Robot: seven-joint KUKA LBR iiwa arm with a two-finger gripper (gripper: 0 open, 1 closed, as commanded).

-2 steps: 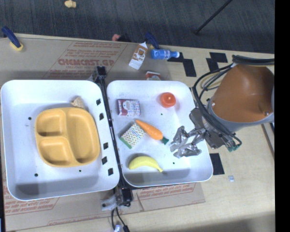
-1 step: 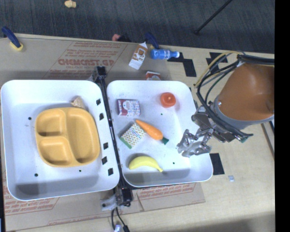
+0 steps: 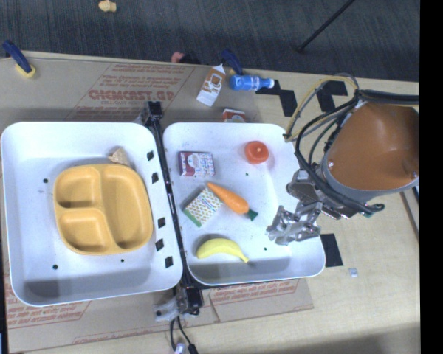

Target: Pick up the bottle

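Blue bottle (image 3: 249,83) lying on its side on the bench, outside and beyond the right bin (image 3: 310,253). Gripper (image 3: 286,231) low over that bin's right edge, well apart from the bottle; fingers' state cannot be told. "CHEMCAST GP" legible in red on cardboard (image 3: 133,94) under the 2 bins.
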